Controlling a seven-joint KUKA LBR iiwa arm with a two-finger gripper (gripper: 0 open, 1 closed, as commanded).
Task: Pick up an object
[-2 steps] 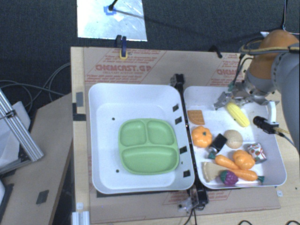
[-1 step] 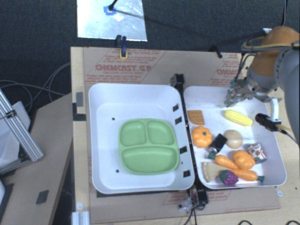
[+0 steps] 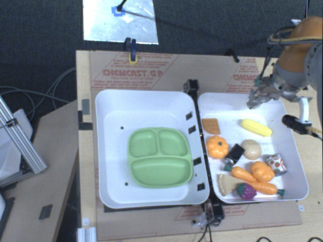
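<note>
The right bin [image 3: 229, 102] holds several toy foods: a yellow corn cob [image 3: 256, 128], a tan cracker [image 3: 211, 126], an orange pumpkin [image 3: 217, 147], a beige round piece [image 3: 251, 148], an orange fruit [image 3: 262, 171], two carrots [image 3: 243, 174], a purple grape bunch [image 3: 246, 191], a small red-and-white box [image 3: 275, 164] and a black piece [image 3: 234, 153]. My gripper [image 3: 254, 99] hangs over the bin's far right corner, above and behind the corn, with nothing visibly held.
The left bin [image 3: 116, 115] holds a green divided plate [image 3: 160, 157]. A black clamp strip [image 3: 197, 135] runs between the bins. A silver sheet [image 3: 120, 14] and a blue-yellow clamp [image 3: 132, 50] lie behind the bench board. Metal framing [image 3: 17, 140] stands at left.
</note>
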